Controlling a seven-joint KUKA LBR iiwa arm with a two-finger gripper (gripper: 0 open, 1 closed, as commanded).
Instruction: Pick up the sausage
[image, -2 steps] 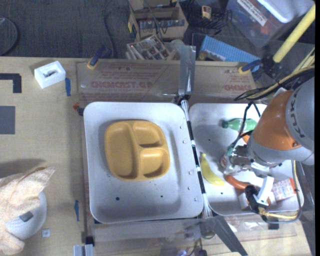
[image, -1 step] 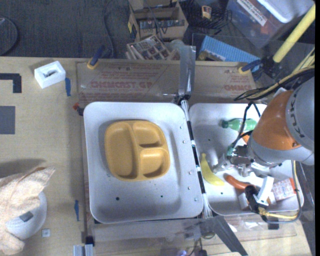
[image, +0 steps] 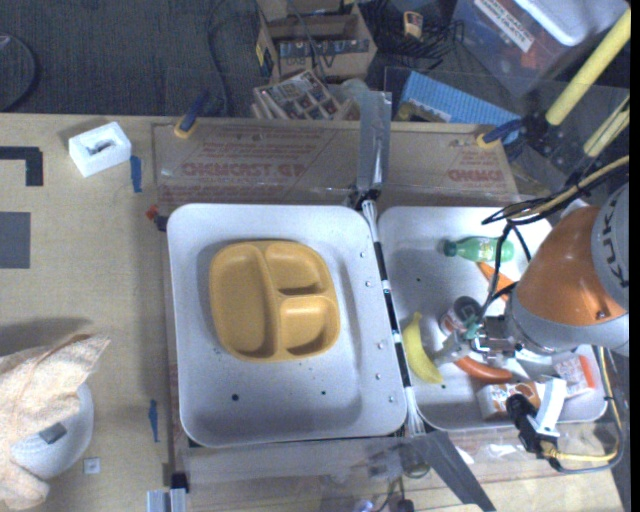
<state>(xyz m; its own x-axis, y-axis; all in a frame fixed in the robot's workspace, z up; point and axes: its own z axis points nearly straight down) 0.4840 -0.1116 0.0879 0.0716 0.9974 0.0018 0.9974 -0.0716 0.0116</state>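
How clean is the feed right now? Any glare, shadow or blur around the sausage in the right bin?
Camera view: lighting is even and soft, and the white right bin reads bright without blown glare. The sausage is slightly soft and partly under the gripper, which shades it. The yellow tray in the left bin is sharp, with mild shadow in its compartments. Straight edges bow a little toward the frame's borders.

Wooden bench, two white bins, small white box, cloth
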